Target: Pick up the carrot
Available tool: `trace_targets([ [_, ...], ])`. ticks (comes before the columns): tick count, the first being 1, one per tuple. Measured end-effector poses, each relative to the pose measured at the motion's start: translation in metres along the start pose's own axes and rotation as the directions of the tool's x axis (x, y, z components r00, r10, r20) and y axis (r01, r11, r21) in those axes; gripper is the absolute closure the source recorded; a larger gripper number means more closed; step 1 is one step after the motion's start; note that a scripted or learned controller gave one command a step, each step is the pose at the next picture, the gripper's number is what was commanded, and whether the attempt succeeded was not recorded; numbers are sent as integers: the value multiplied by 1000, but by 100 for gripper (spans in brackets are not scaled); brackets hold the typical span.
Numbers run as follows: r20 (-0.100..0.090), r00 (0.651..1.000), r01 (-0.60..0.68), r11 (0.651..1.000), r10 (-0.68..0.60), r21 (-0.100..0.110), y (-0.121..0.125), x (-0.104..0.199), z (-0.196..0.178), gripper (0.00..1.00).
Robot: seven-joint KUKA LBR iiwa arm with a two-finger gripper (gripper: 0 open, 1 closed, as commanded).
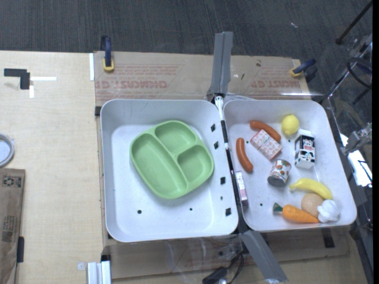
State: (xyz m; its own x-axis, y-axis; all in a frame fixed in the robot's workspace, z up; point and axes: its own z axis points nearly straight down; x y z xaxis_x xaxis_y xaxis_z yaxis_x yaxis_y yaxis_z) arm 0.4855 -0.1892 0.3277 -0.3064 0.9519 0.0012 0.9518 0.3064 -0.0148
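- Camera view, far left: we see the pale wooden tabletop, and nothing on that side concerns our task.
- Next comes the left shallow white plastic bin, which holds a light green plastic plate with three compartments; it lies flat near the bin's middle.
- Moving on, the right shallow white plastic bin carries all the small things. Towards its left wall lie two red-orange toy sausages, the lower one roughly lengthwise, the upper one slanted above a small pink and white box.
- Further right we find a small printed tin can lying tilted, a yellow toy lemon, and a small black and white carton standing just below the lemon.
- Along the bin's near edge lies the orange toy carrot with a green stalk end, stalk pointing left, tip pointing right. It is close under a yellow toy banana, and its right end touches or nearly touches a tan egg-shaped piece and a white knobbly piece.
- As for the tool, we cannot tell whether it is spread or pressed together.
- We judge the task to be at its very start: the carrot lies untouched in the bin.
- The next move, as we judge it, calls for coming down over the carrot's left half, fingers set across its width, well away from the crowded right end and the bin's near wall.
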Motion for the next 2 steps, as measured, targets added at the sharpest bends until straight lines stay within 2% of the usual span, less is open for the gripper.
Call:
trace_targets([
  [2,-1,1000,4,1000,-4,6,2,-2,-14,100],
])
